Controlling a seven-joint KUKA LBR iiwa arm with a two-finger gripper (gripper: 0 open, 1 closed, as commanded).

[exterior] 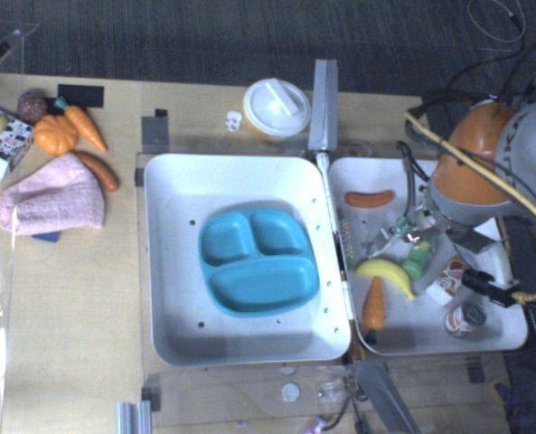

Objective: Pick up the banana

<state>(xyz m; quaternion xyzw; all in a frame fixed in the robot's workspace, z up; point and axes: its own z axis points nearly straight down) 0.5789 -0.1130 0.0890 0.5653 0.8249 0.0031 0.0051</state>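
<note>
Wooden bench (78, 315): pale surface bearing two shallow white bins side by side. Left bin (173, 269): the larger of the two, holding a blue divided tray (260, 260) with three compartments, lying flat near the bin's centre. Right bin (512, 328): narrower, crowded with small items and partly covered by the arm. Arm (521, 161): grey, with an orange band above the wrist, reaching in from the right and hanging over the upper part of the right bin. Pink cloth (51, 202): folded on the bench well left of the bins. White round lid or container (277, 107): on the bench just beyond the gap between the bins. Gripper (410, 233): low over the middle of the right bin, just above the banana; whether its tips are spread or closed cannot be told, since wires and clutter mask them. Banana (387, 274): yellow, lying in the right bin toward its left wall, curved, apart from the gripper tips. Toy carrot (373, 304): orange, just below the banana and touching or nearly touching it. Sausage (369, 199): reddish, near the far edge of the right bin. Green item (418, 262): just right of the banana, kind unclear. Small round can (466, 318): near the right bin's front right corner. Toy vegetables (69, 134): a pumpkin and carrot grouped beyond the pink cloth.
</note>
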